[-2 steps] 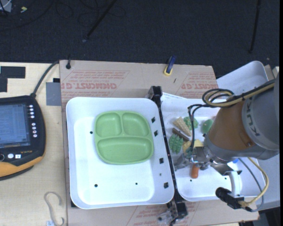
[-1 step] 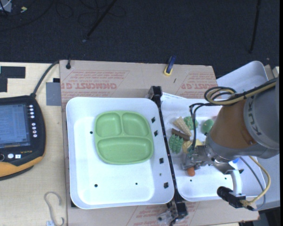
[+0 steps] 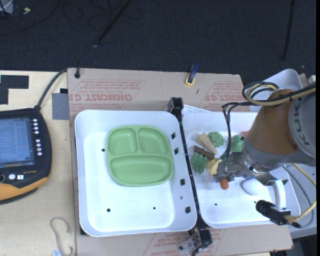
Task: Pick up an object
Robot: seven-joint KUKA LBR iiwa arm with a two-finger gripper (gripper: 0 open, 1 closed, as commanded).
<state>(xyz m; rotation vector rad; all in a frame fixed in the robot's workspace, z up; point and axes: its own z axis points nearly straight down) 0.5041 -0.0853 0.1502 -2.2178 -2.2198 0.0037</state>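
Note:
Several small toy items lie in the right bin [image 3: 224, 217]: a tan cone [image 3: 205, 140], a green bumpy piece [image 3: 216, 138], a brown stick [image 3: 204, 151], a dark green piece [image 3: 198, 165], a yellow piece [image 3: 212, 167], and a small orange-red piece [image 3: 224, 184]. My gripper [image 3: 229, 169] is low in this bin, just right of the yellow piece and right above the orange-red one. The arm's orange band [image 3: 269, 129] covers the bin's right half. A green item [image 3: 236, 143] peeks out beside the wrist. A white rounded object [image 3: 251, 186] lies under the arm.
The left bin [image 3: 90, 207] holds a green divided plate [image 3: 140, 156]. A black divider [image 3: 184, 164] runs between the bins. A teach pendant [image 3: 16, 153] lies on the bench at far left. Cables [image 3: 256, 92] loop over the arm.

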